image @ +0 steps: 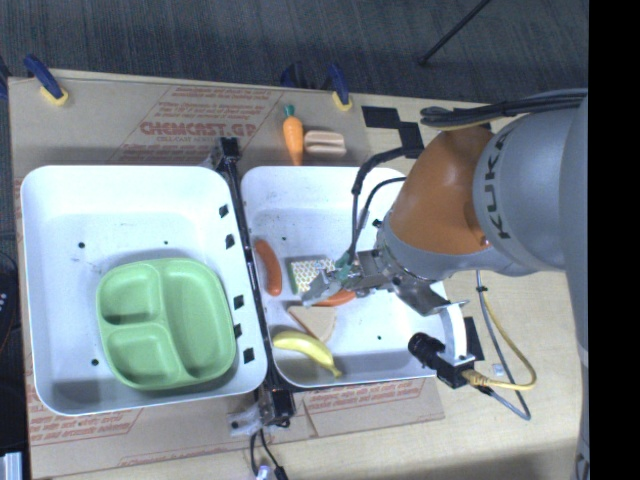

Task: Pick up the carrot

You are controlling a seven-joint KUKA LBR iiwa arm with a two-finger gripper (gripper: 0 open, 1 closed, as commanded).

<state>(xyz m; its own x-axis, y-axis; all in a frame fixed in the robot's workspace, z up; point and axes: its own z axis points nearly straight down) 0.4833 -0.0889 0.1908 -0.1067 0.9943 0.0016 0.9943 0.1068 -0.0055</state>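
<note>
Reaching in from the right, the grey arm (520, 183) bends down over the right-hand bin (262, 193), its orange band (445, 203) above the wrist and the jaws (335, 286) low near the bin's middle. Whether the jaws are open or closed cannot be told, since the wrist hides much of them; an orange carrot-like piece (338, 299) lies right at their tips, but a grip on it is not clear. Within that bin, a sausage (269, 266) lies toward its left wall, a grater-like mesh piece (309, 268) sits between sausage and jaws, a bread slice (313, 318) lies just below the jaws, and a banana (305, 352) rests near the front wall. Beyond the bin's far rim, on the surface (180, 118), a second carrot (292, 136) with a green top stands beside a small layered block (324, 144). Left of the bin, its twin (60, 193) holds a green divided plate (165, 323).
</note>
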